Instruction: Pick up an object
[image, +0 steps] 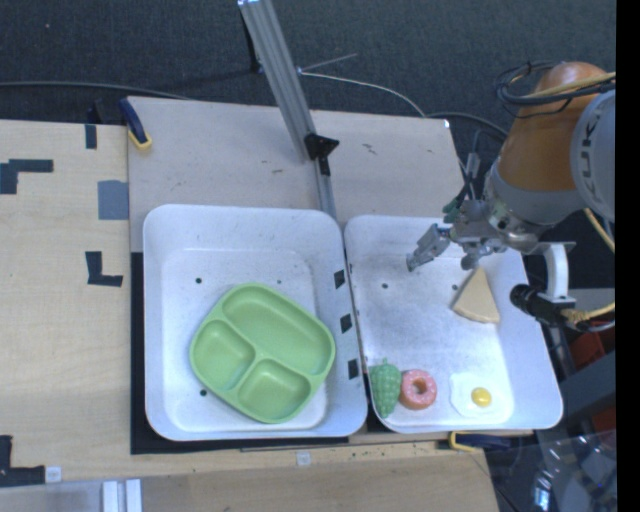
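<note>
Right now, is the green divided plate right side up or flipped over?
Right side up. The green divided plate lies flat in the left bin, its three compartments facing up, with nothing in them.

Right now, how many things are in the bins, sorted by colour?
Green: 2, the divided plate and the small bumpy toy
Yellow: 1, the cheese wedge
Pink: 1, the donut
White and yellow: 1, the fried egg
Total: 5
</note>
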